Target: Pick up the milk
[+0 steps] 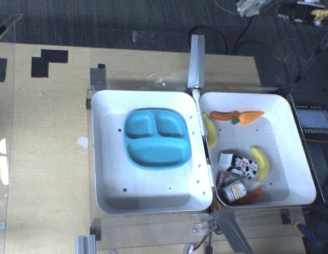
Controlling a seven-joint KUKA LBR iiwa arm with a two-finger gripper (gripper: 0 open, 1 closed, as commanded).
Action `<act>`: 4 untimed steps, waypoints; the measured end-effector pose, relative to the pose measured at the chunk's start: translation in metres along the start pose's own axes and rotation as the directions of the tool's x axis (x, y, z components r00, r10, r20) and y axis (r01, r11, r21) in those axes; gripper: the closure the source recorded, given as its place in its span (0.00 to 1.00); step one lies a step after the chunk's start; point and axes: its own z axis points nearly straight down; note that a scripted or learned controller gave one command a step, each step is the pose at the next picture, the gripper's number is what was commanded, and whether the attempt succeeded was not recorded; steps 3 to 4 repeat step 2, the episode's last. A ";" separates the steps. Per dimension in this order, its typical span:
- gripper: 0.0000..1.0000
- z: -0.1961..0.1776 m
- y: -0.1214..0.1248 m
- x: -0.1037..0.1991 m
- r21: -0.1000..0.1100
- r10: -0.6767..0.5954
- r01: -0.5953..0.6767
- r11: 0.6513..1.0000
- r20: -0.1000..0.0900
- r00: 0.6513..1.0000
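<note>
Two shallow white bins are sitting side by side on the tabletop (47, 157), and I am looking down on both of them at a slant. I cannot tell whether my end effector is spread or pressed together, so I am placing things against one another instead. The left bin (103, 157) is holding a blue sectioned plate (156, 138), which is lying flat near its middle, well apart from everything else. The right bin (291, 142) is holding the rest. The milk (239, 164), a small carton with a black-and-white cow pattern, is lying on its side in the nearer half of that bin, roughly midway between the bin's two side walls. A yellow banana (263, 163) is curving just beside the milk, on the side away from the plate, and seems to be touching it or nearly so. A second banana (210, 131) is resting against the wall that the two bins share. A carrot (239, 116) is lying across the far end of the bin, well apart from the milk. In the near corner, just below the milk, a small jar with an orange label (235, 190) is lying tilted, with a reddish item (254, 196) touching it; I cannot tell what that item is. A metal post (196, 62) is standing at the far end of the seam between the bins.
</note>
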 end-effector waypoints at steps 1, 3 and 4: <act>1.00 -0.012 0.001 0.002 -0.007 -0.008 0.008 1.000 0.000 1.000; 1.00 -0.025 0.001 0.005 -0.014 -0.016 0.016 1.000 0.000 1.000; 1.00 -0.025 0.001 0.005 -0.014 -0.016 0.016 1.000 0.000 1.000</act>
